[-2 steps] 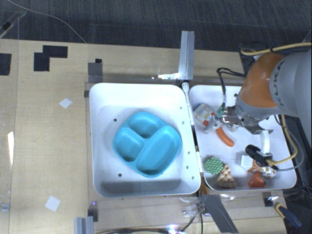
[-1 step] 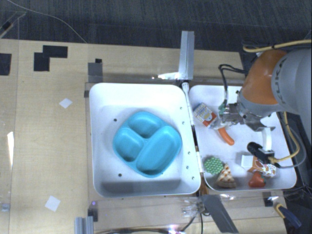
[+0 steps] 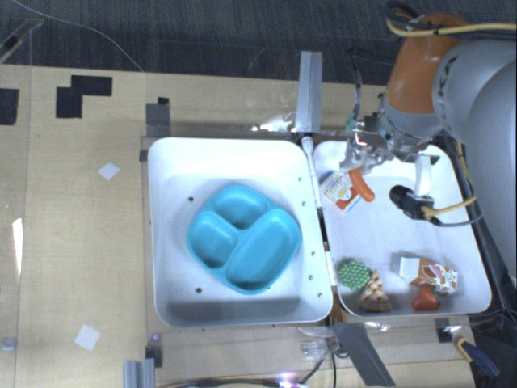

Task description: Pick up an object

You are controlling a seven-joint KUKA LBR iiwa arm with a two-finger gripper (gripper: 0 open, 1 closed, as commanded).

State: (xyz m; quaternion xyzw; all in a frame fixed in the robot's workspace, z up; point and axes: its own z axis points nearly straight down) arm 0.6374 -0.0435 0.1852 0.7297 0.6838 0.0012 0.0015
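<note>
Orange-and-white small packet [image 3: 349, 191] lies in the right shallow white bin [image 3: 477, 273], just under the two-finger gripper [image 3: 361, 158]. Cannot tell the gripper's state.

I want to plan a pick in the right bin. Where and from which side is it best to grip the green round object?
Probably grip the green round object from straight above, across its width from upper left to lower right. It lies flat near the right bin's left wall, and a brown piece touches its lower right side, so room there is tight.

Glossy blue plastic plate [image 3: 244, 238], smooth white plastic bins [image 3: 166, 217] — pale matt wooden bench [image 3: 73, 241]
</note>
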